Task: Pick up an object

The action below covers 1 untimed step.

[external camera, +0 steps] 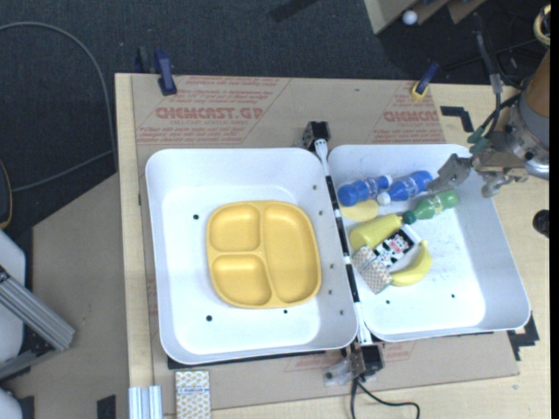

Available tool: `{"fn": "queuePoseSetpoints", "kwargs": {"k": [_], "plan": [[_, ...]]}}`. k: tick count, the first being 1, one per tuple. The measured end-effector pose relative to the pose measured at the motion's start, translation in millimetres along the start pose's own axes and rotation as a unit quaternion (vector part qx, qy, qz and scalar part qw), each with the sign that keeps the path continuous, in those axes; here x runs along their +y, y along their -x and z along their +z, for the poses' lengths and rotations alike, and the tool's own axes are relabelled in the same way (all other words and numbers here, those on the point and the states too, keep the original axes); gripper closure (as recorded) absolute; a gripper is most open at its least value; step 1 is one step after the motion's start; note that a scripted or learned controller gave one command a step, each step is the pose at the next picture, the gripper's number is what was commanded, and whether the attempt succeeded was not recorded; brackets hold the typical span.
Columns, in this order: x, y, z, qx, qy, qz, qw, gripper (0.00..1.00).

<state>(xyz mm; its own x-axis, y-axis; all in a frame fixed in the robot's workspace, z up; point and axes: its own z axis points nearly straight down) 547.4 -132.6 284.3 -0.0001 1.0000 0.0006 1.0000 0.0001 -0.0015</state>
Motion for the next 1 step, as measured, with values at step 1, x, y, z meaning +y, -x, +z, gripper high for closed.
{"fn": "queuePoseSetpoints", "kwargs": {"k": [1], "plan": [[5.8, 43.7, 137.1, 0.0, -0.001, 0.001, 1.0, 0.0]]}}
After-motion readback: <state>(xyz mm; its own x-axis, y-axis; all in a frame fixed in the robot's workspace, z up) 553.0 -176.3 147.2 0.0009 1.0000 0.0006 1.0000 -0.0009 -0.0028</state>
